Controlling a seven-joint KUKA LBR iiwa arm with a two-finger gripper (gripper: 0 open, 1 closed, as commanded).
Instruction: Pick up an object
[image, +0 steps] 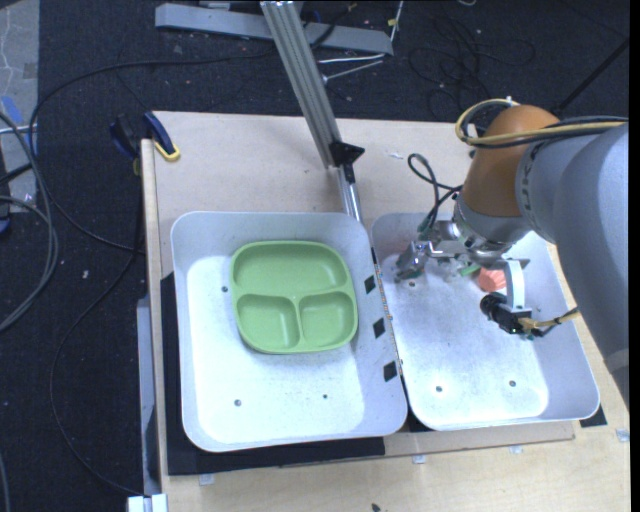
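Note:
A green three-compartment plate (295, 297) lies flat in the left bin (210, 400). In the right bin (480, 390), a small red object (491, 279) shows near the far right, partly hidden under the arm's wrist, with a bit of green (467, 268) beside it. My gripper (408, 264) hangs low over the far left corner of the right bin, left of the red object and apart from it. I see nothing held in it.
A slanted metal pole (310, 85) crosses the back of the bench and ends near the bins' shared wall. Black cables (430, 185) loop at the wrist. A black connector (505, 315) hangs beneath the arm. A blue and yellow clamp (158, 138) sits at the bench's far left corner.

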